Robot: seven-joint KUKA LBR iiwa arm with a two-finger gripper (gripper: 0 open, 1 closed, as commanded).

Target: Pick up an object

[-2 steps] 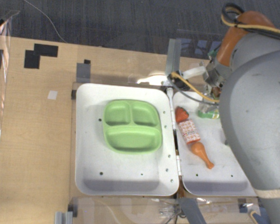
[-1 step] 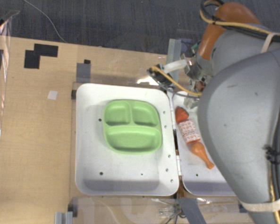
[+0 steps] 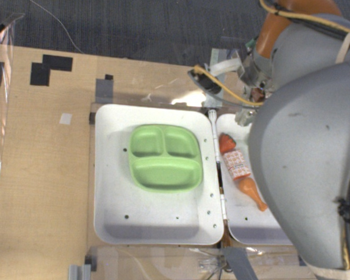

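Camera view looks down on two shallow white plastic bins side by side on the tan wooden bench [image 3: 43, 176]. Left bin [image 3: 108, 221] holds a light green plastic divided tray [image 3: 165, 158], three compartments, lying flat near the bin's middle. Right bin [image 3: 240, 226] holds an orange-red bottle with a white printed label [image 3: 239, 169], lying on its side close to the divider between the bins. Bottle's long axis runs diagonally, fat red end toward the far left, narrow orange neck toward the near right.

Grey arm with the orange band [image 3: 305, 144] covers most of the right bin. Its wrist hardware sits over that bin's far edge, with the gripper [image 3: 246, 114] judged to be around the small pale part just past the bottle's red end. Can't tell whether it's open or closed, and nothing is visibly held.

Key relation: bottle lies just toward the camera from the gripper, red end nearest it, apart rather than touching as far as I can see. Green tray is well off to the left in the other bin. Judgement: bottle is the likelier target, and a grasp would want to close across its diagonal axis, near the labelled middle. Pick not yet done.
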